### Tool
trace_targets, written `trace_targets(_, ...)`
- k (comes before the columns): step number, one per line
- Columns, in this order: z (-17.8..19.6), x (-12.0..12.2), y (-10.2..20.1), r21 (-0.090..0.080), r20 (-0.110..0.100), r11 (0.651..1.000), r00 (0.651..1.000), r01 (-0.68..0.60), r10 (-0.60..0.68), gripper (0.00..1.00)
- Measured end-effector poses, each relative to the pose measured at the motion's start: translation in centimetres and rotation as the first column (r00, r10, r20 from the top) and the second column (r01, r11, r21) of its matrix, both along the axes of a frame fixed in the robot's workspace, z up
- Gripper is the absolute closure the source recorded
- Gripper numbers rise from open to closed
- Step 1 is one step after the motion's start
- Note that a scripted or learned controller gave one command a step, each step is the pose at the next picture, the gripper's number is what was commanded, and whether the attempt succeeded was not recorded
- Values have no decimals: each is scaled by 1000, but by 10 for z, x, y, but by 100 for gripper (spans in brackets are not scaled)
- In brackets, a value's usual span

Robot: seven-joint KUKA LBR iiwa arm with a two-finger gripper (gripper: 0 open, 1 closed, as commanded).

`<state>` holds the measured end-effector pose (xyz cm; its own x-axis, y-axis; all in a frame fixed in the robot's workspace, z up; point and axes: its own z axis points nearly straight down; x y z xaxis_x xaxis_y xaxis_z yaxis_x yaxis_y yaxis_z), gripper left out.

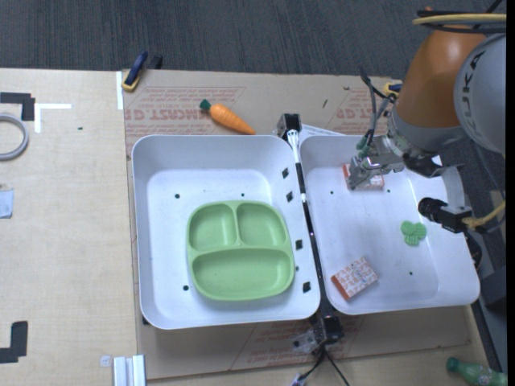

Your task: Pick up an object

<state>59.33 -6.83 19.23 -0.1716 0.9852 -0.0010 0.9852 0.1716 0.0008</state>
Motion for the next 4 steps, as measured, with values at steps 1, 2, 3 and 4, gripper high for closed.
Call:
trace_targets(1, 0, 0, 0, 0, 0, 1000, 1000, 0, 0, 0)
trace_targets(2, -99, 23, -51, 0, -2, 999, 999, 53, -53, 0)
trace_targets(3, -93, 56, -44, -5, -45, 986, 985, 164, -164, 0)
trace_targets(4, -84, 57, -43, -5, -38, 987, 986, 161, -161, 100)
